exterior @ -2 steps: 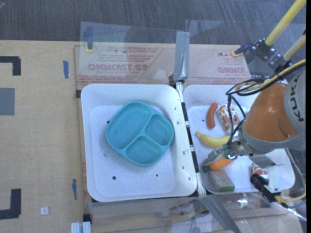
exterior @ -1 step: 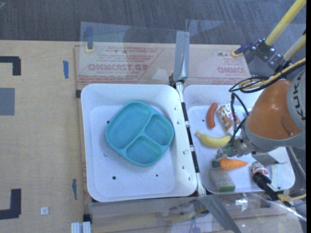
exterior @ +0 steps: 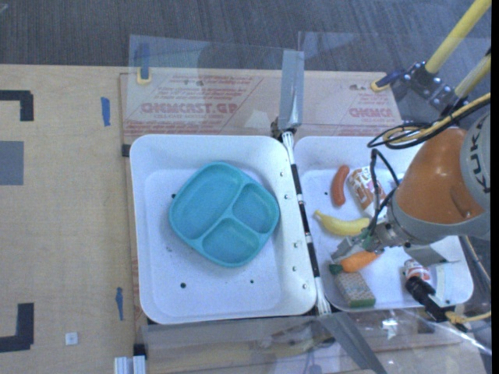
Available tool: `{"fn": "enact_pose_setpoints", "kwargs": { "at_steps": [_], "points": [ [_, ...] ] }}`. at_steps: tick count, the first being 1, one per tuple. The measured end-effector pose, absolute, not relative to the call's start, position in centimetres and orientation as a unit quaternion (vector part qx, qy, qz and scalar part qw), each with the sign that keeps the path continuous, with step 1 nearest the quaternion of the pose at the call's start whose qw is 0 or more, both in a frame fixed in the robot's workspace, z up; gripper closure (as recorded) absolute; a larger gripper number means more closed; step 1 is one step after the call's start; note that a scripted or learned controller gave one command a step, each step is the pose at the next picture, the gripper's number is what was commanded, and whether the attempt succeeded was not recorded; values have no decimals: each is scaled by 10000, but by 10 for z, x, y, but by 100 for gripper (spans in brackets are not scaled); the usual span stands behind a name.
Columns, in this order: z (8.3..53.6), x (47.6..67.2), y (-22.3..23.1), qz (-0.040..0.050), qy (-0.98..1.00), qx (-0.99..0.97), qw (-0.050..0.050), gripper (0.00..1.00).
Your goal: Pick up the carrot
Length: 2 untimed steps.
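You see the arm (exterior: 440, 185) reaching in from the right over the right-hand bin (exterior: 312, 162), its orange band bulking above the wrist. The gripper (exterior: 360, 245) hangs low at the bin's middle, just above the carrot (exterior: 357, 262), and its metal fingers (exterior: 347, 249) point down and to the left toward the carrot's upper edge. You cannot tell from this angle whether the claw is spread or pressed together, nor whether it touches the carrot. The carrot lies on the bin floor, orange with a dark green tip at its left end, between the banana (exterior: 341, 224) above it and the sponge (exterior: 355, 287) below it. A sausage (exterior: 338, 185) lies near the top of the same bin, beside a printed packet (exterior: 362, 189), and a small bottle (exterior: 415, 273) rests toward the right. In the left bin (exterior: 156, 271) sits a teal divided plate (exterior: 224, 213), well apart from the gripper.
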State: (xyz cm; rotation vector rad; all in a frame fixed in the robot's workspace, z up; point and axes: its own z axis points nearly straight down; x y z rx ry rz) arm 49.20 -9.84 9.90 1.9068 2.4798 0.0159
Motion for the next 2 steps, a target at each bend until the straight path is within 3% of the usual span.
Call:
{"fn": "enact_pose_setpoints", "kwargs": {
  "at_steps": [1, 2],
  "points": [
    [88, 482, -103, 35, 7204, 6936, 20, 0],
    [88, 482, -98, 25, 7496, 6618, 48, 0]
  ]
}}
